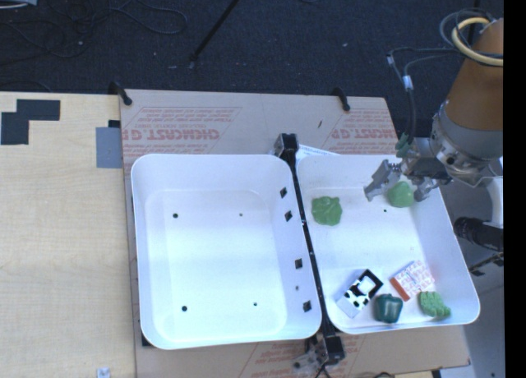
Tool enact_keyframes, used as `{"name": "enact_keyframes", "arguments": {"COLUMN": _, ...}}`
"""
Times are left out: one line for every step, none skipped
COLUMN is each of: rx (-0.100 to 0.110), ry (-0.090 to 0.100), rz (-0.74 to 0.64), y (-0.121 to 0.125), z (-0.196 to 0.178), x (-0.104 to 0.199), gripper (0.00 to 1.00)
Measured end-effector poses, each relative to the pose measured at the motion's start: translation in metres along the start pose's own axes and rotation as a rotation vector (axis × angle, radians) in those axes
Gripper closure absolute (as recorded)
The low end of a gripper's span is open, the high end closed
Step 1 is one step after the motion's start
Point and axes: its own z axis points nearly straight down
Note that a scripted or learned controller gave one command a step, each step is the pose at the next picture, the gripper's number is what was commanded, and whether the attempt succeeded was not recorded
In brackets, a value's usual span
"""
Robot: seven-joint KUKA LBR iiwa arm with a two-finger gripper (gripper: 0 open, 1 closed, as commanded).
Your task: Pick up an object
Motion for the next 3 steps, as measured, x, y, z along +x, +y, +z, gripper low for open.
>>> {"name": "enact_keyframes", "arguments": {"rx": 0.001, "ry": 0.0, "rz": -0.001, "y": -0.009, "z": 0.078, "x": 0.042, "gripper": 0.0}}
{"name": "enact_keyframes", "arguments": {"rx": -0.007, "ry": -0.004, "rz": 0.003, "y": 0.071, "z": 0.151, "x": 0.003, "gripper": 0.0}}
{"name": "enact_keyframes", "arguments": {"rx": -0.006, "ry": -0.003, "rz": 0.006, "y": 0.05, "z": 0.21, "x": -0.025, "gripper": 0.0}}
